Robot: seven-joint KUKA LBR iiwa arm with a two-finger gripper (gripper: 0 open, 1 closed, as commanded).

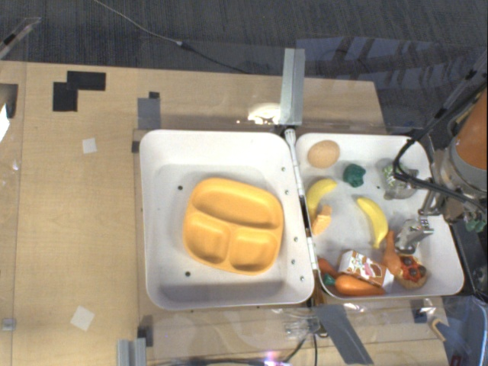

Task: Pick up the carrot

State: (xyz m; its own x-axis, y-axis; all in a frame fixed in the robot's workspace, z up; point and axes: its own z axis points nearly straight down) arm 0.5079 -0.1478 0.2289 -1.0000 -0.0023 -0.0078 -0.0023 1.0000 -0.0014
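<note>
Seen from above, a pale wooden desk [76, 227] carries two shallow white plastic bins side by side. The left bin [152, 204] holds a yellow-orange moulded tray with three compartments [232, 225], lying near its middle. The right bin [450, 277] is crowded with toy food: a tan egg-shaped piece [323, 154] at the far left corner, a small dark green lump [353, 175] just right of it, a yellow banana [319, 194] against the left wall with a pale orange wedge [322, 222] just below it, and a second yellow banana [374, 219] towards the middle. An orange carrot [358, 285] lies along the near wall of the right bin, touching a small printed carton [361, 265] just above it; another slim orange piece [391, 256] stands slanted beside the carton, next to a dark red strawberry-like item [412, 271]. The grey arm with its orange band [469, 155] reaches in from the right, and its metal hand [410, 237] hangs over the right part of that bin, above the slim orange piece and apart from the carrot. Whether the hand is wide or narrow cannot be told from this angle.
</note>
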